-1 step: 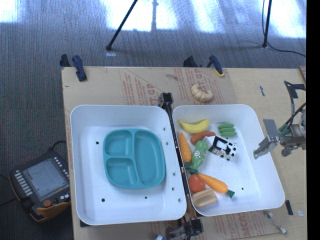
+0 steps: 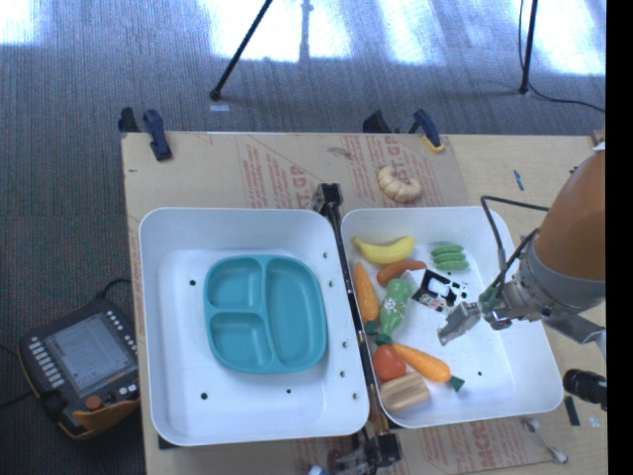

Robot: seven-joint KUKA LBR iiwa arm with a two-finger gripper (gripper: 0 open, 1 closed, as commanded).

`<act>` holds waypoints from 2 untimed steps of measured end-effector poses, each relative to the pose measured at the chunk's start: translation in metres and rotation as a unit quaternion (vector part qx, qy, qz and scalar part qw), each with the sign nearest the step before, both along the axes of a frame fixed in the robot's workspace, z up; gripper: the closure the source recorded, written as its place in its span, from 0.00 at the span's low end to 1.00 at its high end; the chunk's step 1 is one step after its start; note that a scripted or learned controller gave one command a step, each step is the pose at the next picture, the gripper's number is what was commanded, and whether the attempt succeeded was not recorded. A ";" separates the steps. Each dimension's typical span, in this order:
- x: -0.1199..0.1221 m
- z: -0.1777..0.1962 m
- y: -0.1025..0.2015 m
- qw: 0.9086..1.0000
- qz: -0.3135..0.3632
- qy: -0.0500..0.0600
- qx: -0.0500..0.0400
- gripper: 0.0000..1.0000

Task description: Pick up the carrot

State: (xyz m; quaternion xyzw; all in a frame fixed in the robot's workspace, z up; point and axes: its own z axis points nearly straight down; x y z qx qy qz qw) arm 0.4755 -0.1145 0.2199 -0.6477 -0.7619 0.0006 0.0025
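Observation:
Two orange carrots lie in the right bin (image 2: pixel 514 384). One carrot (image 2: pixel 423 362) with a green stub rests near the bin's front, pointing right. The other carrot (image 2: pixel 365 293) lies along the left wall. My gripper (image 2: pixel 459 324) hangs over the middle of the right bin, just right of and slightly behind the front carrot and apart from it. Nothing shows in the gripper. The grey arm with its orange band (image 2: pixel 579 231) comes in from the right and covers the bin's right side.
Around the carrots lie a banana (image 2: pixel 386 249), a reddish sausage-like piece (image 2: pixel 401 269), green pods (image 2: pixel 450 256), a green bottle (image 2: pixel 394 305), a black-and-white item (image 2: pixel 438 290), a tomato (image 2: pixel 388 362) and bread (image 2: pixel 406 392). A teal divided plate (image 2: pixel 265 312) sits in the left bin.

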 end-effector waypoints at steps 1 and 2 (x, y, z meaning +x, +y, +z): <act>0.004 -0.106 0.018 1.000 0.003 -0.009 -0.003 0.00; 0.001 -0.133 0.021 0.978 -0.208 0.000 -0.001 0.00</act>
